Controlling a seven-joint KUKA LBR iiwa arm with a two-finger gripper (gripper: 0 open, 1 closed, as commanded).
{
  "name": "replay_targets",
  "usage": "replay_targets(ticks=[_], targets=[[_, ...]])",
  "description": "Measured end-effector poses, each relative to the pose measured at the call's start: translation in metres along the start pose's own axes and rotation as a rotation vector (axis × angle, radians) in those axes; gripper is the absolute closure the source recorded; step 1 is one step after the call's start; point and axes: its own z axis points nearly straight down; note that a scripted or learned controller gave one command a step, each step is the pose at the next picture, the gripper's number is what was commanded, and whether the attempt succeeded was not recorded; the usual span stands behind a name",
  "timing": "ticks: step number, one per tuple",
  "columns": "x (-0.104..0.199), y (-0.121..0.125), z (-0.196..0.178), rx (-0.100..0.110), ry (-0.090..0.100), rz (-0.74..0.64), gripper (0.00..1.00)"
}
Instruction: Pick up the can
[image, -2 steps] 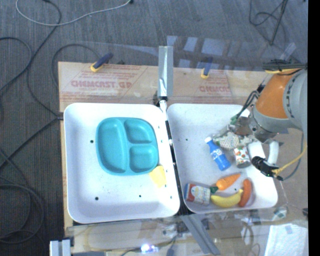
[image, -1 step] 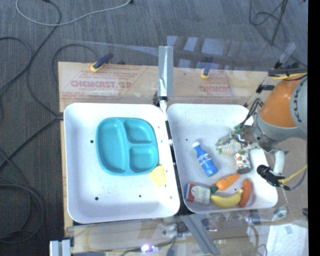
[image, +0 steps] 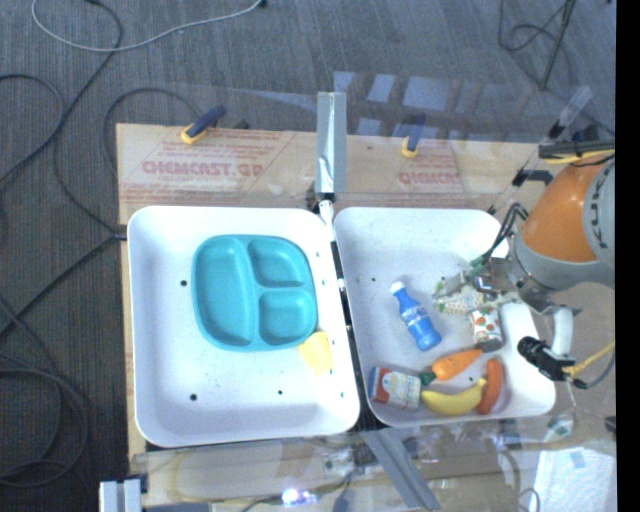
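A grey robot arm (image: 570, 225) with an orange band above its wrist reaches in over the right-hand shallow white bin (image: 400, 235), one of two sitting side by side on a brown tabletop (image: 220, 165). Its tool (image: 478, 283) hangs low over that bin's right half, just above a crumpled patterned packet (image: 455, 297); whether the tool is wide, narrow or holding anything cannot be told from this angle.

The small can (image: 397, 387) with a red and white label lies on its side near the right-hand bin's front-left corner, well apart from the tool. A yellow banana (image: 455, 402) lies just beside the can, along the bin's front wall, with an orange carrot (image: 458, 363) above it and a red-orange sausage-shaped toy (image: 492, 384) at its far end. A blue plastic bottle (image: 415, 316) with a white cap lies tilted near the middle of the bin. A small red and white carton (image: 485, 323) sits right of the bottle.

Left of the right-hand bin, the other white bin (image: 160, 400) holds a turquoise three-section plate (image: 255, 290) and a pale yellow piece (image: 316, 351) beside the plate's lower right corner.
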Motion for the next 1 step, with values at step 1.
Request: replay_targets(ticks=[1], targets=[[-0.0026, -0.0159, -0.0008, -0.001, 0.001, -0.012, 0.0]])
